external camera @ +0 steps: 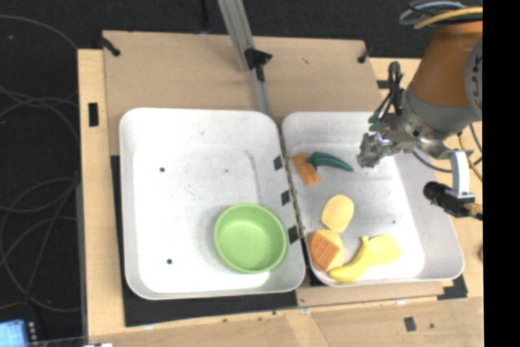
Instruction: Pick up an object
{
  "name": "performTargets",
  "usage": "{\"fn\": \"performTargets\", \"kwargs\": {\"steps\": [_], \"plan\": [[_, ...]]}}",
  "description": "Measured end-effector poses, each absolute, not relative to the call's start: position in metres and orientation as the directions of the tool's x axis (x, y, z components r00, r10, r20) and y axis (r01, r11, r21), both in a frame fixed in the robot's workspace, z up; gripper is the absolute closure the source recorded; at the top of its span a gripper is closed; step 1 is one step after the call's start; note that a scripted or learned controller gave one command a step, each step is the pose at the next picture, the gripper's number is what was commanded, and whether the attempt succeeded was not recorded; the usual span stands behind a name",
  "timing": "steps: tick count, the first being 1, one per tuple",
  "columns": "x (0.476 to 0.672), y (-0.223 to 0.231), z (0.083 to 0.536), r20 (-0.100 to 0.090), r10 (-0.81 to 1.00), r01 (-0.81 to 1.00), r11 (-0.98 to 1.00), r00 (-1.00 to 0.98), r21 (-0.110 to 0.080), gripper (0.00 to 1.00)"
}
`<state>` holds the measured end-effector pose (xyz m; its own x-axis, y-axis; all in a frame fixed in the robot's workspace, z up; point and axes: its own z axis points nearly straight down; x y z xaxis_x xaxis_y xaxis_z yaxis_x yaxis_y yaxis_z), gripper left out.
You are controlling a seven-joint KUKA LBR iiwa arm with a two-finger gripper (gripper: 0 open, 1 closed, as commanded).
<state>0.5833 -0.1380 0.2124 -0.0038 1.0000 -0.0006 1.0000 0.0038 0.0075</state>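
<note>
The gripper [372,152] hangs over the upper part of the right bin [422,199], close to the bin floor by the look of it, with the grey wrist and orange band rising away to the right. Nothing shows between it and the white floor beneath, so it looks to carry nothing; whether it is open or closed cannot be told, as it is small and dark against the wrist.

Nearest to it is a dark green pepper-like toy [331,162], lying just to its left and pointing down to the right. Touching that piece's left end is an orange carrot-like block [305,170], set hard against the wall between the bins. Lower down lie a yellow rounded piece [337,212], an orange waffle-patterned piece [325,248] and a banana [370,254], the last two crowded into the bottom corner. The left bin [162,142] holds a green bowl [250,236].

The green piece seems the likeliest target. To take it well, the gripper would need to shift left until centred over the slim body, turn so the closing line runs across the narrow width and not along it, and go down fully before closing. The risk is catching only the tapered tip, which would slip out, or nudging the piece against the orange block. The yellow rounded piece, standing apart from its neighbours, would be an easier alternative
</note>
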Motion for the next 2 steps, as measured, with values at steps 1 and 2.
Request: {"fn": "performTargets", "kwargs": {"steps": [1, 2], "plan": [[0.587, -0.083, 0.228, 0.002, 1.0, 1.0, 0.009, -0.009, 0.004, 1.0], [0.585, -0.022, 0.238, 0.003, 1.0, 1.0, 0.01, -0.01, 0.004, 1.0]]}}
